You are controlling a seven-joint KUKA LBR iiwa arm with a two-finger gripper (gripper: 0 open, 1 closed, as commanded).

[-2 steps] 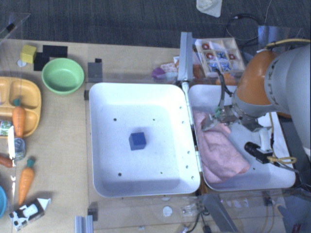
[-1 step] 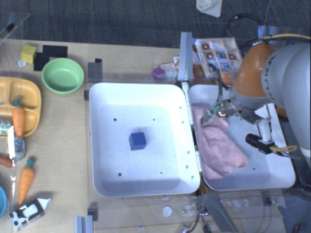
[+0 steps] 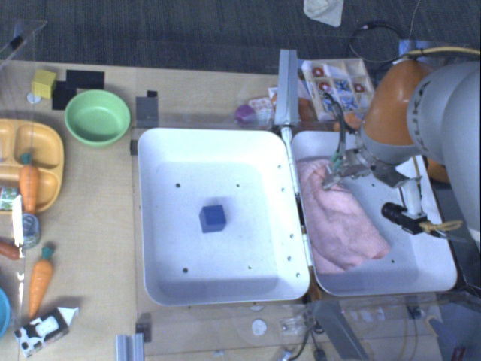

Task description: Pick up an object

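Pincer (image 3: 340,167) down in the right bin (image 3: 421,273), tips touching the upper end of the pink cloth (image 3: 342,220) spread just below, finger state impossible to tell; blue cube (image 3: 213,217) well off to the left, alone in the left bin (image 3: 218,145).

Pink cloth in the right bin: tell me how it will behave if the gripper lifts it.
The pink cloth lies rumpled and folded, so it is probably floppy and would drape and sag from the gripper. It looks light for its spread. Pinched at one fold, it may unfurl or slip free.
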